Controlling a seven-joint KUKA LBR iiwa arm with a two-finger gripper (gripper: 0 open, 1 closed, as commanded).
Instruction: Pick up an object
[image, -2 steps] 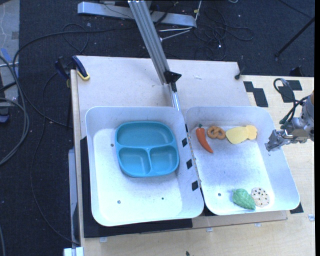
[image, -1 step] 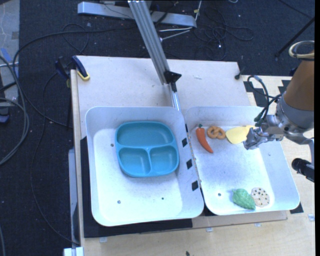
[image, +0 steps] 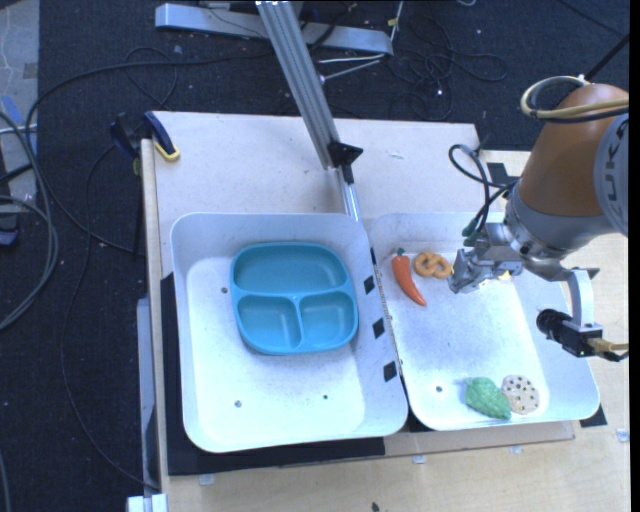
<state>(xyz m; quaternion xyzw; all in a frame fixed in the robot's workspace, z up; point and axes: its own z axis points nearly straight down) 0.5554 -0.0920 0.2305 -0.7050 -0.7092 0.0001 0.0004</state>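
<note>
Cookie (image: 519, 393) lower right, gripper (image: 466, 277) just beside pretzel (image: 433, 264)

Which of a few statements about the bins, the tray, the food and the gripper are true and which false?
1. The blue tray lies in the left bin. True.
2. The carrot lies on the tray. False: it lies in the right bin, beside the pretzel.
3. The cookie touches the green item. True.
4. The gripper holds the cookie. False: it is near the pretzel, far from the cookie.
5. The tray has three compartments. True.
</note>
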